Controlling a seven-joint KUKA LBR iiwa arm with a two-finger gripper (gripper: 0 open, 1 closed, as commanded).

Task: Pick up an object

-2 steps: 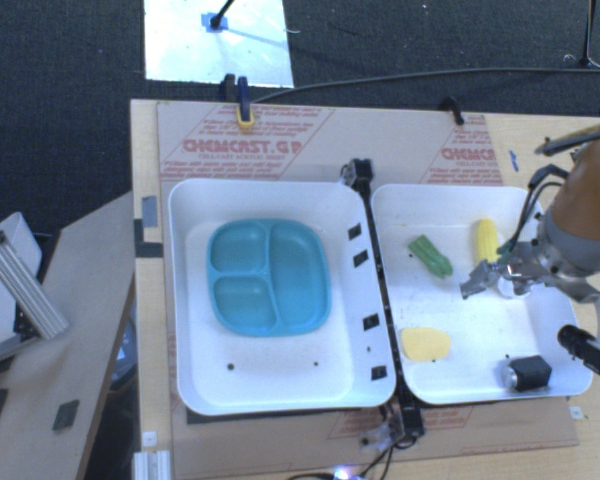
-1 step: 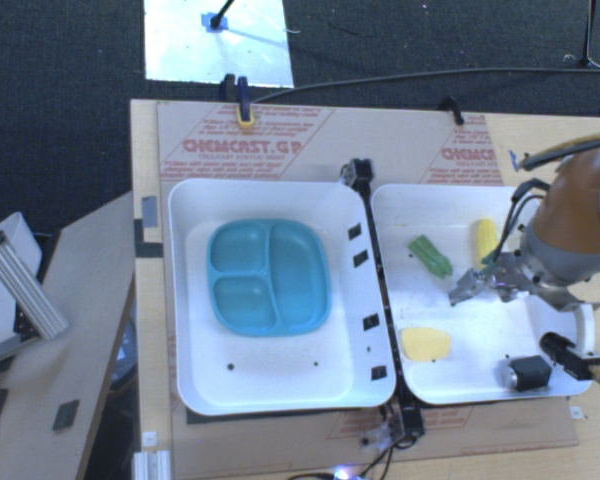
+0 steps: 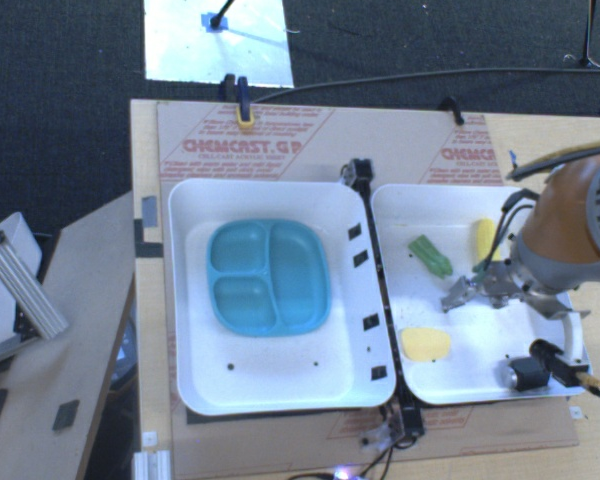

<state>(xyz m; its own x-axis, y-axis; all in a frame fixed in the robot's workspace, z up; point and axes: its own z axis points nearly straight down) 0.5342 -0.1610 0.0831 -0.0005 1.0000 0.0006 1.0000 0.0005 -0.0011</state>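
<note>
My gripper [image 3: 454,298] hangs low over the middle of the right bin [image 3: 450,393], pointing left, with the arm coming in from the right. A green object [image 3: 430,255] lies just up and left of it. A pale yellow, flat, rounded object [image 3: 425,344] rests on the bin floor below and left of the gripper. A yellow, elongated object [image 3: 485,238] stands near the bin's back, partly hidden behind the wrist. The gripper is apart from the green object and the flat yellow one.
The left bin [image 3: 195,368] holds a blue divided plate [image 3: 270,276]. A black-clipped divider [image 3: 372,288] runs between the bins. Cardboard sheets lie behind them on the bench.
</note>
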